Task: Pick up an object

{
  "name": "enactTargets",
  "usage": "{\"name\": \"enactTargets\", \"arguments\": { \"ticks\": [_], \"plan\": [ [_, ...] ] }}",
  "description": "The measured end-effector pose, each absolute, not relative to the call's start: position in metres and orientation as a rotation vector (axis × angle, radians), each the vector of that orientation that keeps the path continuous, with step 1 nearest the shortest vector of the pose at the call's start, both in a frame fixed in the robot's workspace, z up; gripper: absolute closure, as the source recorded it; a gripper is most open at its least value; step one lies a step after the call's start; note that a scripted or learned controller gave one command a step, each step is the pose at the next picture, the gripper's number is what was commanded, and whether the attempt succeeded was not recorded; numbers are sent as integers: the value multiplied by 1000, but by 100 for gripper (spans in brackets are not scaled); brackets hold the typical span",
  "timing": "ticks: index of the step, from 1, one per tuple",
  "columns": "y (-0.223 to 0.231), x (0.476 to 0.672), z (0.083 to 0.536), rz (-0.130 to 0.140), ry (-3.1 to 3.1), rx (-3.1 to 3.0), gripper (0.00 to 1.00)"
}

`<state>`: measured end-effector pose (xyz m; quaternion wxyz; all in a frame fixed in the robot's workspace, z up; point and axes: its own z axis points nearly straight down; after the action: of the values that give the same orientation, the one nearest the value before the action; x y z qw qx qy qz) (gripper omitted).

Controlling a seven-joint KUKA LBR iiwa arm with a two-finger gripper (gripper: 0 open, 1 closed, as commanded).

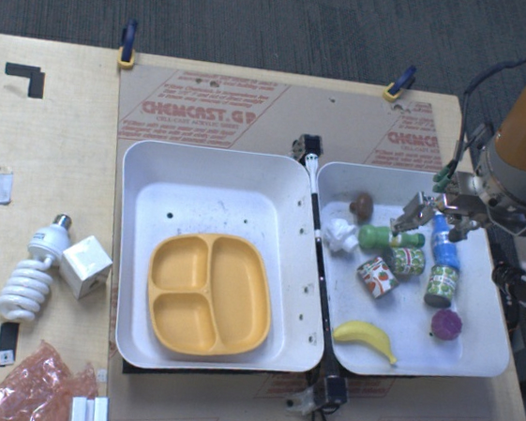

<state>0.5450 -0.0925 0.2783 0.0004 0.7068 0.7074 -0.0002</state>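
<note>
- A pale wooden bench point(45, 133) carries a brown cardboard sheet point(218, 105) printed in red, pinned at its far edge by two blue-and-yellow clamps point(127, 43); dark grey carpet lies beyond.
- Two white bins sit side by side on the sheet. The left bin point(154, 169) holds a yellow divided plate point(208, 293).
- The right bin point(482, 357) holds a jumble: a banana point(366, 338) near the front, a purple ball point(446, 324), a red-and-white carton point(377, 275), a small green can point(407, 261), a green bottle point(387, 237) lying on its side, a white crumpled item point(339, 234), a brown rounded object point(362, 205), and a blue-capped bottle point(444, 243) with a green-labelled can point(440, 285) just in front of it.
- Left of the bins on the bench lie a spiral light bulb point(29, 273), a white cube point(86, 266) and a red mesh bag point(31, 386).
- The arm enters from the right; the gripper point(420, 213) hangs over the far part of the right bin, its metal fingers point(411, 215) pointing left and down.
- The green bottle's cap end lies just below and beside the fingertips; contact cannot be made out.
- How far apart the jaws stand I cannot tell, and nothing is seen held between them.
</note>
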Motion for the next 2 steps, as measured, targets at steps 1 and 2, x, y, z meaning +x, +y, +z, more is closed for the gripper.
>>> {"name": "enactTargets", "arguments": {
  "ticks": [1,2],
  "plan": [
    [-96,564,139,-1,2220,2223,0],
    [-97,521,92,0,2219,2224,0]
  ]
}}
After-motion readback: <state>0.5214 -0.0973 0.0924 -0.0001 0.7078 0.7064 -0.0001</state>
